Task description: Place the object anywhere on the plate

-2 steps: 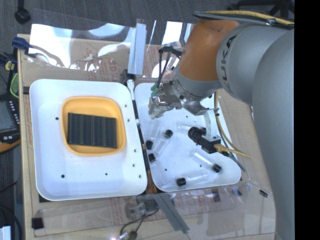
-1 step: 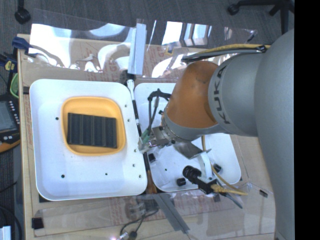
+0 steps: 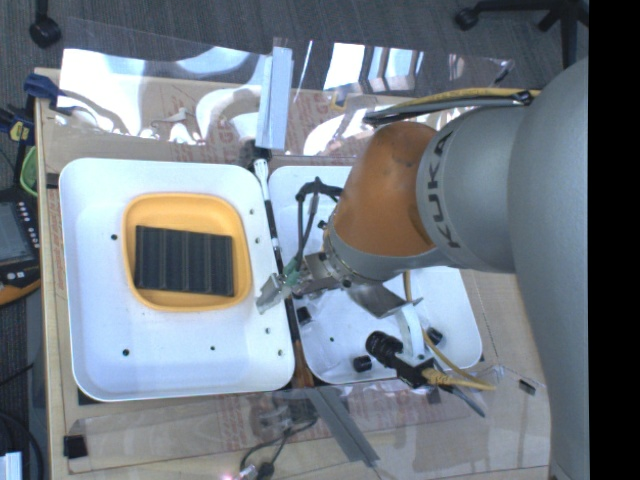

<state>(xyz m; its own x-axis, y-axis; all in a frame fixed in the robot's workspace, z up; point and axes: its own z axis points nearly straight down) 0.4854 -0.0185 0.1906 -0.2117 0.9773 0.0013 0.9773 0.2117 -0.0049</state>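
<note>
Camera view: dark ribbed object (image 3: 186, 261) already lies flat on the yellow plate (image 3: 140, 216) in the nine-o'clock bin (image 3: 85, 338). Looks stiff, light; grip across its short edges. Pincer (image 3: 283, 286) state I cannot tell.

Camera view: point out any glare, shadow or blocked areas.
Camera view: strong glare on the clear panel behind the bins; left bin evenly lit, the yellow plate sharp with a soft shadow under its rim; the arm blocks much of the right bin.
</note>
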